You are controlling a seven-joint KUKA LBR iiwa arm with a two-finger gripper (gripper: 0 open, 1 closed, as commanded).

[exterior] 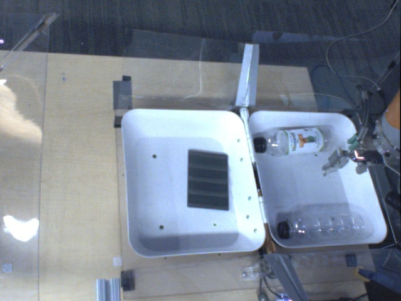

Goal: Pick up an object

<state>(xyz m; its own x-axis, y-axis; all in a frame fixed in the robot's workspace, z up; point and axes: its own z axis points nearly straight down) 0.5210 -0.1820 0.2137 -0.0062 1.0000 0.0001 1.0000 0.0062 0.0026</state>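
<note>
Now, logging the scene.
Bins: two, sitting side by side on the bench; left bin and right bin touching along a shared edge.
Left bin contents: one dark ribbed pad, lying flat near the centre.
Right bin contents: two clear plastic bottles, both lying on their sides with dark caps pointing toward the left bin.
Labelled bottle: one, resting near the far wall of the right bin.
Plain bottle: one, resting along the near wall.
Gripper: hovering over the right bin's right side, between the two bottles, touching neither.
Finger state: spread apart, grasping nothing.
</note>
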